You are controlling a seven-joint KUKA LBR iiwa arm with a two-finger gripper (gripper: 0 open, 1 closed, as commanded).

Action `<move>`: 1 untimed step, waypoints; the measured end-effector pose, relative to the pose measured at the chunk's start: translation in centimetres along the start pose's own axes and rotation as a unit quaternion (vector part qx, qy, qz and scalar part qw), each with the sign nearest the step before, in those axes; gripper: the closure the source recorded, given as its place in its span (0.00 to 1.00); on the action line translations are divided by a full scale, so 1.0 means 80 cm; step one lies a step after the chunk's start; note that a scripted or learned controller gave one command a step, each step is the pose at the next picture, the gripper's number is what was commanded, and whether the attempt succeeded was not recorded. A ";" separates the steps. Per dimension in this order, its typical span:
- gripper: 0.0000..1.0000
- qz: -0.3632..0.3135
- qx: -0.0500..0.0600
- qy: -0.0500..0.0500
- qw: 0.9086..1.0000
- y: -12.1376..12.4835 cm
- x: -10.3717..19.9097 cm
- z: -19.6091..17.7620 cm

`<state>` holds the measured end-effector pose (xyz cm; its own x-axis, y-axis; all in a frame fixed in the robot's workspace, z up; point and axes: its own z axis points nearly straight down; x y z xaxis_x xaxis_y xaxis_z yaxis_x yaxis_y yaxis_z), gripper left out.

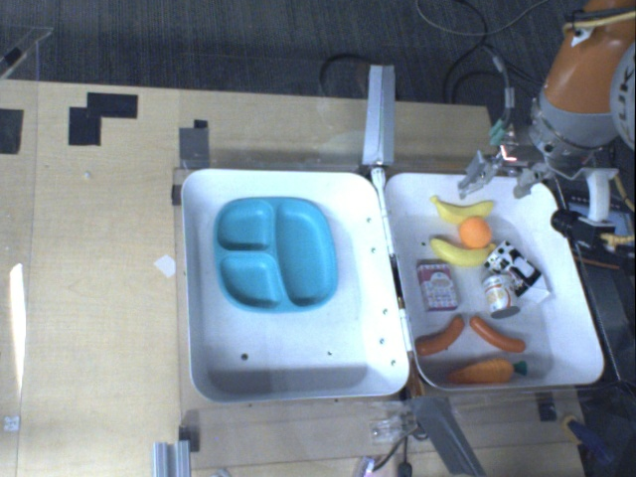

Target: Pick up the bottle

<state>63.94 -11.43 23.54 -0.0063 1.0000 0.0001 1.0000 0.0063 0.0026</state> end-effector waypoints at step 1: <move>0.00 0.069 0.001 0.000 0.998 -0.085 -0.027 0.129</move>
<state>57.19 -13.65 13.21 0.1316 0.9913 0.0003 0.9913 -0.1316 0.0003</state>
